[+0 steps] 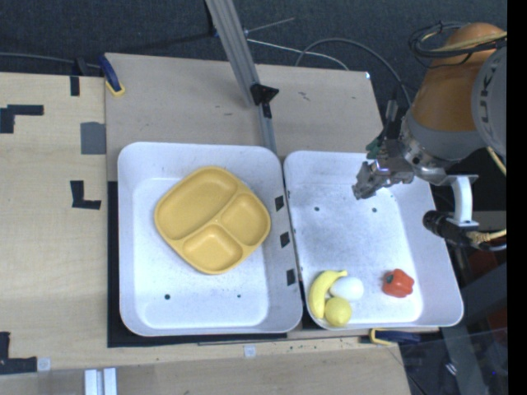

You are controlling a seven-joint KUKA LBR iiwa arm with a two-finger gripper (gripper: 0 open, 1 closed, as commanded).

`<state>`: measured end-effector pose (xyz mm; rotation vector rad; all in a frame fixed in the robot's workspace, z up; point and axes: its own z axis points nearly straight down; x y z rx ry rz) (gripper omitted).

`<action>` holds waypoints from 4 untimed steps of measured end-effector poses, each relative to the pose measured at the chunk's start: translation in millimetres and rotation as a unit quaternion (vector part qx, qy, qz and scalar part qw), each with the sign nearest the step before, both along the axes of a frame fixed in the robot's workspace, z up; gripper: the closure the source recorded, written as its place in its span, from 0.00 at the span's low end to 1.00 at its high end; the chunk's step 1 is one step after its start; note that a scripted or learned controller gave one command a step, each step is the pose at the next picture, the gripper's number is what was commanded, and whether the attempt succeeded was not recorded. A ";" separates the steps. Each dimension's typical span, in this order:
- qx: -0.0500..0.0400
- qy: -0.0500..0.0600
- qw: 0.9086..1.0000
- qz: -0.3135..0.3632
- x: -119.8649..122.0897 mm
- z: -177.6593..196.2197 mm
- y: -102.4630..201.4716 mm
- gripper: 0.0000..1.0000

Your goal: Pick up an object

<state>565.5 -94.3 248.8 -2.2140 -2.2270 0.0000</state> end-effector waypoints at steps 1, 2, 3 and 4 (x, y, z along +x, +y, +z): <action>0.000 0.000 1.000 0.000 12.6 1.2 43.6 1.00; 0.000 0.000 1.000 0.001 21.5 2.8 102.0 1.00; 0.000 0.001 1.000 0.000 26.4 -10.7 152.6 1.00; 0.000 0.000 1.000 0.000 51.7 -17.3 194.1 1.00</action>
